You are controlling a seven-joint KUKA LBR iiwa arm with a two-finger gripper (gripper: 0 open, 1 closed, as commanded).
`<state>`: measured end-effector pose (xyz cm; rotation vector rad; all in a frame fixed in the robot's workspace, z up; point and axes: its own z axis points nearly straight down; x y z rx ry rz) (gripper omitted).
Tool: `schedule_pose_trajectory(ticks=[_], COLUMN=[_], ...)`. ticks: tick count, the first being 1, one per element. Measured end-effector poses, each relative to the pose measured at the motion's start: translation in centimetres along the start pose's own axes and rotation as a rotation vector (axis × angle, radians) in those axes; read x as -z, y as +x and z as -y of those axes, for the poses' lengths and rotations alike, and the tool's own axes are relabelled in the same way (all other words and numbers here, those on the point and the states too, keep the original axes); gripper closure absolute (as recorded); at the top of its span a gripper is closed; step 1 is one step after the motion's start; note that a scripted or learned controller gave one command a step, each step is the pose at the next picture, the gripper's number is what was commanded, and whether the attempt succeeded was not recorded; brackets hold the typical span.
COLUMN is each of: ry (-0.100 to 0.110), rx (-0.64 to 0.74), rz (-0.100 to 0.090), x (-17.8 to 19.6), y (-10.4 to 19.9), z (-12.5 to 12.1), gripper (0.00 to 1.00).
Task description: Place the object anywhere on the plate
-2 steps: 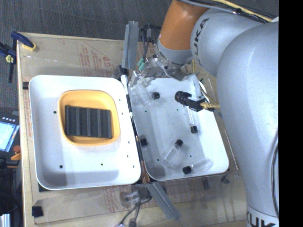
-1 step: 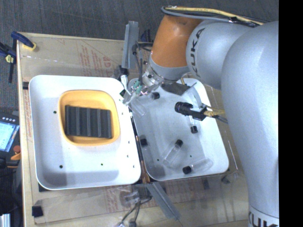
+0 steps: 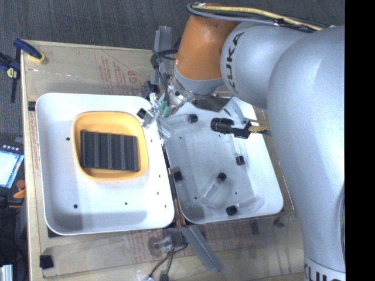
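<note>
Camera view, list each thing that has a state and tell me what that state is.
Plate: flat in the left bin, bearing only a dark ribbed insert.
Vials: lying loose in the right bin, apart from the plate.
End effector: over the gap between the bins, near their far edge.

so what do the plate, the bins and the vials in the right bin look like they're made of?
Plate: yellow-orange rim with a matte sheen, likely plastic or melamine; a dark ribbed insert sits in its well.
Left bin and right bin: white, smooth, moulded rounded corners, probably plastic.
Vials: clear bodies with black caps, glass or clear plastic, can't tell which.
</note>
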<state>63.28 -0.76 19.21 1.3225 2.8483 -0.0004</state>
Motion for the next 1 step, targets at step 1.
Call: schedule_pose_trajectory(ticks=[1], ry=[0.0], rx=[0.001], rz=[0.0], x=[0.0], y=[0.02], z=[-0.02], gripper=[0.0])
